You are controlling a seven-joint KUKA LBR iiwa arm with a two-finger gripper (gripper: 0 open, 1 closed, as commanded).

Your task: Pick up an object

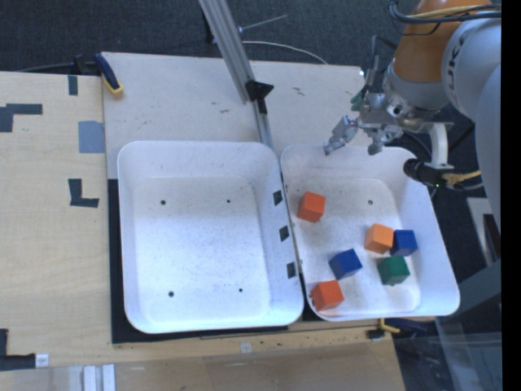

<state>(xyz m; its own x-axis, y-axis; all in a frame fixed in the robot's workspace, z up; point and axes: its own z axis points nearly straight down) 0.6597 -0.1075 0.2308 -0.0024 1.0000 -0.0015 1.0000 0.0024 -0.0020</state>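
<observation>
My gripper (358,139) hangs over the far edge of the right bin (423,218), open, with nothing between its fingers. Below it in that bin lie several small blocks. An orange block (310,206) sits nearest, toward the bin's left side. Further forward are a blue block (345,263) and an orange-red block (327,294) at the front left. At the right, an orange block (378,238), a blue block (404,242) and a green block (393,270) cluster close together.
The left bin (138,218) adjoins the right one, joined by dark clips (284,233). A slanted metal rail (232,43) crosses the bench behind the bins. A yellow-and-blue clamp (108,74) lies at the far left. Cables hang by the arm at right.
</observation>
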